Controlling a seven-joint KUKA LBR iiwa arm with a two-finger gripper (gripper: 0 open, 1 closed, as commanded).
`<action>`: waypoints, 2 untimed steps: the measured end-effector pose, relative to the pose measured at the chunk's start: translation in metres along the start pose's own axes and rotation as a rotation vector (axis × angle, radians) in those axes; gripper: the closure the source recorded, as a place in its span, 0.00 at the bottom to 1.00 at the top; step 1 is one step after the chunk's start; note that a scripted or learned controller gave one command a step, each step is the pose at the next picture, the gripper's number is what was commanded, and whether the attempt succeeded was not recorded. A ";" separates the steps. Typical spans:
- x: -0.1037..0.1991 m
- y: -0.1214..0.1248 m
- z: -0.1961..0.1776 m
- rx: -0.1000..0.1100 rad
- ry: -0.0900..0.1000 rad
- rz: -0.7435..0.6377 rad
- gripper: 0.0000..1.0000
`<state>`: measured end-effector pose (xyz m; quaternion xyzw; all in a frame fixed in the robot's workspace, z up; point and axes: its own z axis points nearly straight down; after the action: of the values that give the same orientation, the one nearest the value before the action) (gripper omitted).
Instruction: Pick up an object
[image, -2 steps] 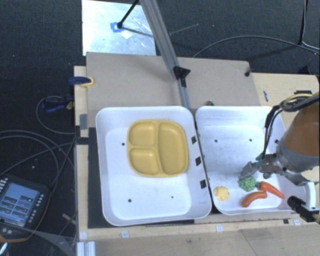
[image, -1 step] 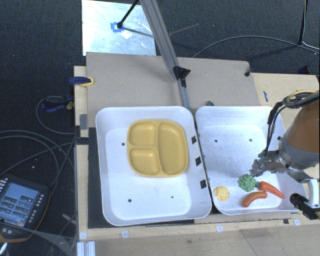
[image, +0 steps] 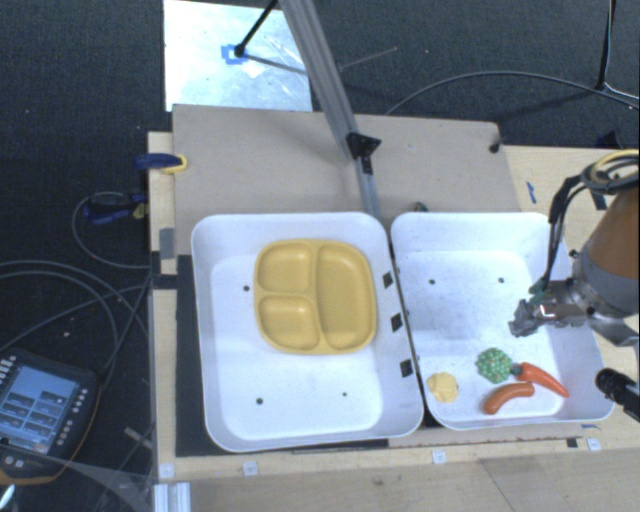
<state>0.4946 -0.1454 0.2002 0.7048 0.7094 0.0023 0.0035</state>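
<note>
Four small items lie in the right bin (image: 470, 232) at its five o'clock corner: green broccoli (image: 492, 365), carrot (image: 540, 378), orange sausage (image: 508, 397), yellow piece (image: 442, 386). Gripper (image: 525, 320) hovers at broccoli's one o'clock; its state I cannot tell. Yellow plate (image: 315, 296) sits in the left bin (image: 225, 380).

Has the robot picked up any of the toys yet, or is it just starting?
Not yet. The claw hangs over the right bin, above the toys, with nothing seen in it. The green toy, the orange carrot, the sausage-shaped toy and the small yellow toy all lie on the bin floor. The whole pick is left to do.
</note>
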 end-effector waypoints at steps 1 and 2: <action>-0.004 -0.001 -0.063 -0.001 -0.001 0.001 1.00; -0.004 0.001 -0.099 0.002 0.000 0.000 1.00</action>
<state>0.4949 -0.1496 0.2995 0.7047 0.7095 0.0017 0.0029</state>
